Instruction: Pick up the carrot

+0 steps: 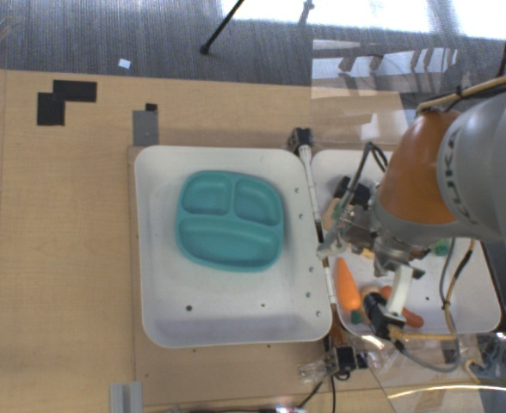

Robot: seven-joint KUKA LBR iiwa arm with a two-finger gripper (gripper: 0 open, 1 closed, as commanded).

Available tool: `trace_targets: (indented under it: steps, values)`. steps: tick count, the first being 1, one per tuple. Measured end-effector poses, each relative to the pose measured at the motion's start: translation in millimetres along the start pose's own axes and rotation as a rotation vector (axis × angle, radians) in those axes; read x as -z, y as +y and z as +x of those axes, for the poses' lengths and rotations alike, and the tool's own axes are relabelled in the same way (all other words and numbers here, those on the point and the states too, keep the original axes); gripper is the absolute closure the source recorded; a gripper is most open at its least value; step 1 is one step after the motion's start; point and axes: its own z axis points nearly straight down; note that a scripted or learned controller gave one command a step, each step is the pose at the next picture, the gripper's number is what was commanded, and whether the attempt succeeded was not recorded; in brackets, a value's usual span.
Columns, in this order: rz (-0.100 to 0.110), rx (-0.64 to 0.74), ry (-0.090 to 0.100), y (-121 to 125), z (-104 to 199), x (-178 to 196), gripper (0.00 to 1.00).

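The grey arm (468, 170) with its orange band comes in from the right of the frame and hangs over the right bin (485, 312), hiding most of that bin's floor. Its wrist, with cables and fittings, sits above the bin's left part. The pincer (389, 312) points toward the lower edge of the frame; whether it is released or clenched cannot be told, as the tips are lost among dark parts and cables.

The carrot (348, 286) lies in the lower left part of the right bin, close to the bin's left wall, slanting from upper left to lower right. It is just left of the pincer, and nothing shows it grasped. A small orange-red piece (410, 318) lies just right of the pincer, and a bit of green (442, 249) peeks out under the arm.

The left bin (154, 256), in the middle of the frame, holds a teal divided plate (230, 220) in its upper half.

The worktop (55, 256) is light wood, with black tape marks (66, 99) at upper left. Beyond it, across the top of the frame, runs grey carpet (107, 15) with a dark stand leg (231, 14).
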Motion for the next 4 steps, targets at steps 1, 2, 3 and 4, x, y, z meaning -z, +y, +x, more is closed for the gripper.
trace_targets:
  steps: [1,2,3,4]
  values:
    - [0.0,0.199,-0.001,13.5,-41.7,0.3,0.0]
    - [0.004,0.398,-0.003,31.8,-101.8,-74.8,0.0]
    - [-0.005,0.08,0.002,32.9,-88.1,-95.1,0.0]
    - [-0.008,0.122,0.0,42.5,-79.9,-95.1,0.0]
